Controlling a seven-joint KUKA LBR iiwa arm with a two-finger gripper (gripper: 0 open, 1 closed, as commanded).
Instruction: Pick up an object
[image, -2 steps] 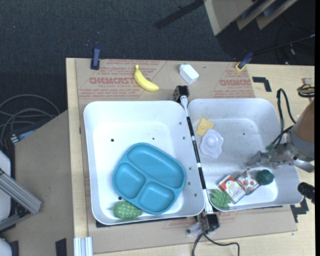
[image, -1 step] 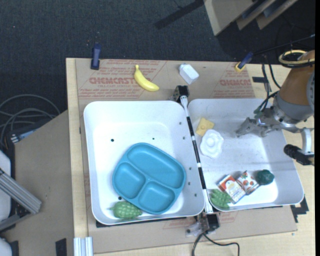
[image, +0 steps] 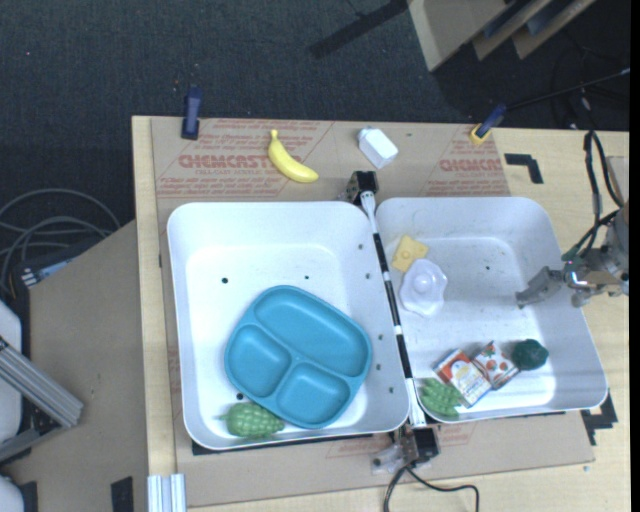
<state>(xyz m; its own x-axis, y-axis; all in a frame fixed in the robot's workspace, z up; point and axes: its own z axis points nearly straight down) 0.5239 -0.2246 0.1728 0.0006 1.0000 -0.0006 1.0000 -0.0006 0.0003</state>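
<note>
Above the right bin, the tool reaches in from the edge of the frame, low over the bin's right side. We see a grey fingertip pointing left toward the middle of the bin, with nothing between the fingers that we can make out. How far they are spread we cannot tell at this size and angle.

By our reading the pick has not happened yet; every candidate lies at rest. In the right bin sit a clear plastic cup, a yellow card just beside it, a red and white carton, a dark green ball touching the carton's right end, and a green leafy toy at the front left corner. The left bin holds a blue divided plate and a green bumpy toy tucked against its front edge. A banana and a small white block rest on the tabletop behind the bins.

Left to do: choose a thing, close on it, lift. The nearest pieces are the ball and carton, yet the tool hovers apart from both.

Most of the arm is cut off at the right, and cables blur the wrist.
</note>
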